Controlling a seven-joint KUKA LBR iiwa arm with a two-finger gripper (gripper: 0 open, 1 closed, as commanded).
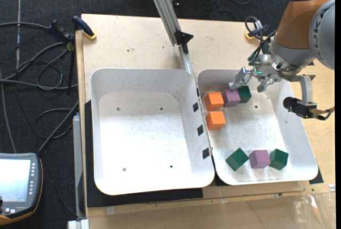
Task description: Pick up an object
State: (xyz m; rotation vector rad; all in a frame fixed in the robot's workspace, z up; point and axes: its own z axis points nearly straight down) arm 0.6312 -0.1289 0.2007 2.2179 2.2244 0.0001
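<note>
The right bin [298,140] holds several small blocks. Near its back wall sit an orange block [214,99], a purple block [232,97] and a dark green block [245,93], touching in a row. A second orange block [216,120] lies just in front of them. Along the front edge rest a green block [237,159], a purple block [259,158] and another green block [278,158]. My gripper [250,82] hangs over the back of this bin, just above the dark green block, open, with nothing between its fingers.
The left bin [106,116] stands beside the right one, sharing a middle wall. A slanted metal rail [162,1] runs down from the top to the bins' back edge. Clamps sit at the bench's back corners.
</note>
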